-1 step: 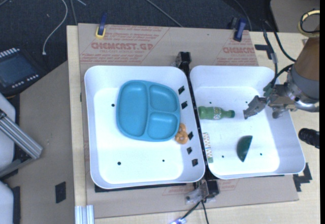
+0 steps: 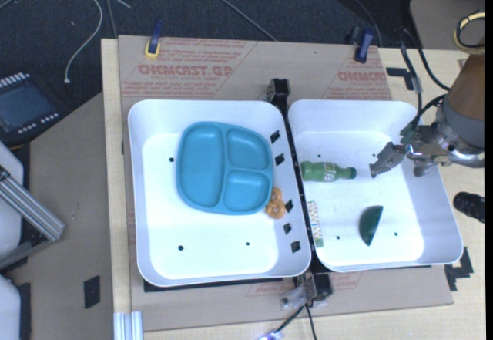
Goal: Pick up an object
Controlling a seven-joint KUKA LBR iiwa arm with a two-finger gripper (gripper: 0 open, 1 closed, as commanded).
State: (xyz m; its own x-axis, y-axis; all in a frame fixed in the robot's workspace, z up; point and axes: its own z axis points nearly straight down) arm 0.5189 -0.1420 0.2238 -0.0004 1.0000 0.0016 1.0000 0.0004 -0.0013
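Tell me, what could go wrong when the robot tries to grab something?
Two things might go wrong. The green bottle lies on its side, so it could roll away when touched. The dark green object sits near the front wall of the right bin, which might get in the gripper's way. Also, the gripper hangs above bare floor between them, so a straight drop would likely catch nothing.

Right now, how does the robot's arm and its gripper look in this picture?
The arm enters from the right: a rounded grey body with an orange-brown band above the wrist. Below it sits a silvery metal wrist ring. The gripper is dark grey and black, made of thin angular metal pieces ending in narrow fingers. No markings are readable on it.
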